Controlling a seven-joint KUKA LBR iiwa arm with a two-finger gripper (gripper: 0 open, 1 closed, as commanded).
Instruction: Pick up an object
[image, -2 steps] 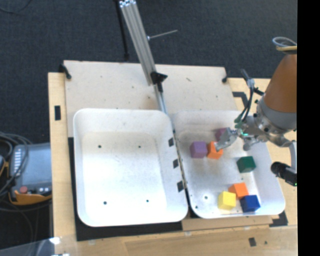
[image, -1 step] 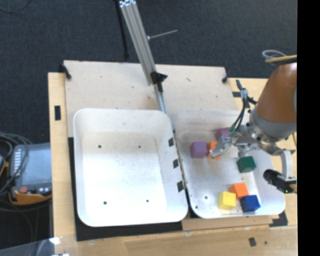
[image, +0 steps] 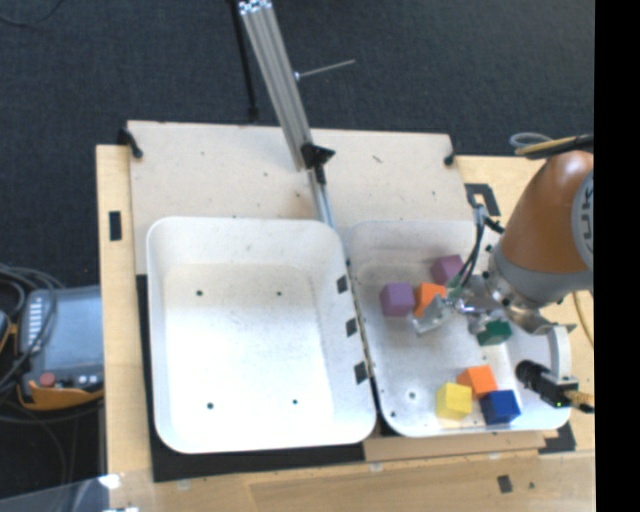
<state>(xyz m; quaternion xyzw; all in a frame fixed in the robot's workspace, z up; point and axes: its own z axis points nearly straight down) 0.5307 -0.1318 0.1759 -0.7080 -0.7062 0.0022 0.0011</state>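
Grey arm (image: 545, 230) from the right, gripper (image: 432, 318) low, wrist seemingly bent leftward.

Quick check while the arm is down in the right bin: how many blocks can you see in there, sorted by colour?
Purple blocks: 2
Orange blocks: 2
Yellow block: 1
Blue block: 1
Total: 6 blocks, all in the right bin. The arm may hide more.
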